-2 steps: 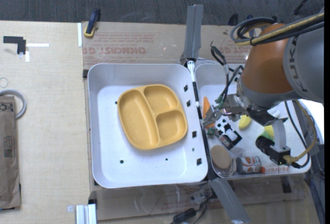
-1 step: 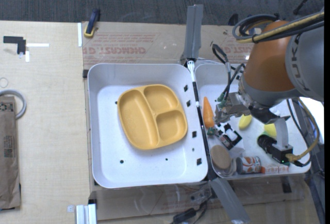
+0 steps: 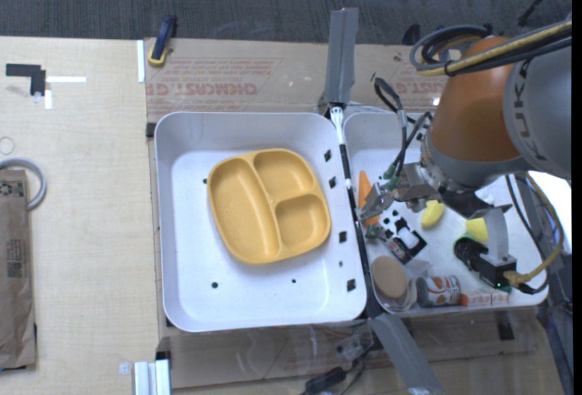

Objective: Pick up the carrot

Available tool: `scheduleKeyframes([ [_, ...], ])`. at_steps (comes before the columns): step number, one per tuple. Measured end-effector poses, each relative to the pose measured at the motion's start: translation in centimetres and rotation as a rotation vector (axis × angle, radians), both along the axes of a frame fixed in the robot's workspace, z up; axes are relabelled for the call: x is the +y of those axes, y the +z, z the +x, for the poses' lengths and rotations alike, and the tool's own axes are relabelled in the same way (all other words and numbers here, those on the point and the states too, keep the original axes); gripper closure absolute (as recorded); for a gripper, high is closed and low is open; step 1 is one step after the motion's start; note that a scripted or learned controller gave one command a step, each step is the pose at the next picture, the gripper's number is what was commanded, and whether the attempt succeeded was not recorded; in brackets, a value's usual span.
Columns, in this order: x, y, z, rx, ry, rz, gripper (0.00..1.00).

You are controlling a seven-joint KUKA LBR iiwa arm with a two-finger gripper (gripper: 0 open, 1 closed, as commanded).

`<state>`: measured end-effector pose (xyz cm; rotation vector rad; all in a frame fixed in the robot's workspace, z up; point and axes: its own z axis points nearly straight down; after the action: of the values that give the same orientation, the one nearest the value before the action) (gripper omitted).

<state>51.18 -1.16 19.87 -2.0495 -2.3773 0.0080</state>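
The carrot [image 3: 364,187] is a small orange piece lying in the right bin [image 3: 364,131], close against its left wall. My gripper [image 3: 375,209] hangs low over that bin, just below and to the right of the carrot and very near it. Whether it touches the carrot cannot be made out. The grey arm with its orange band [image 3: 473,102] reaches in from the right and hides much of the bin's middle and back.
A yellow divided plate [image 3: 269,204] lies in the left bin [image 3: 182,229]. The right bin also holds two yellow pieces [image 3: 432,215] [image 3: 476,227], a round brown object [image 3: 392,278] and a lying can [image 3: 442,291] near its front wall.
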Motion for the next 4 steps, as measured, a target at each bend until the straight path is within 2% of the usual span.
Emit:
scheduleKeyframes([
  [1, 3.89, -0.80, 2.76, -0.004, 0.079, 0.000, 0.00],
  [2, 4.49, -0.80, 2.14, -0.002, 0.222, 0.001, 0.00],
  [3, 4.53, -0.77, 2.62, -0.004, 0.086, 0.001, 0.00],
  [4, 4.53, -0.77, 2.62, -0.004, 0.086, 0.001, 0.00],
])
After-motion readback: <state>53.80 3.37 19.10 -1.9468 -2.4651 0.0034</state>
